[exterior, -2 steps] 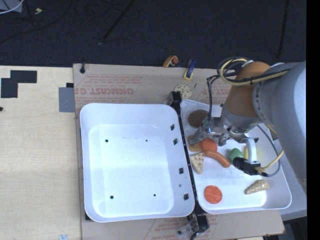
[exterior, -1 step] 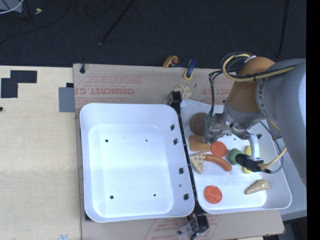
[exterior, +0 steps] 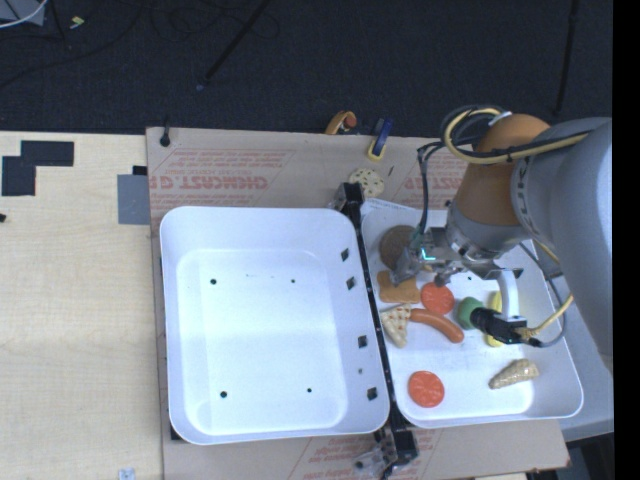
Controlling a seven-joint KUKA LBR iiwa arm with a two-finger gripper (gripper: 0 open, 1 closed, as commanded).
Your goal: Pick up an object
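The gripper [exterior: 432,264] sits low over the upper part of the right bin [exterior: 560,408], above a tight cluster: tomato [exterior: 437,298], sausage [exterior: 440,324], brown piece [exterior: 400,290] and dark disc [exterior: 398,240]. Whether the jaws are released or clenched cannot be told, as the wrist appears to cover them. A closure here risks pinching two items or pushing the tomato aside, yielding an empty lift.

My two shallow white bins [exterior: 260,238] look like smooth, glossy plastic. Beneath them lies a brown printed cardboard sheet [exterior: 240,173], matt, on a pale wood-grain bench top [exterior: 75,318]. My grey arm casing [exterior: 575,183] has a smooth satin sheen.
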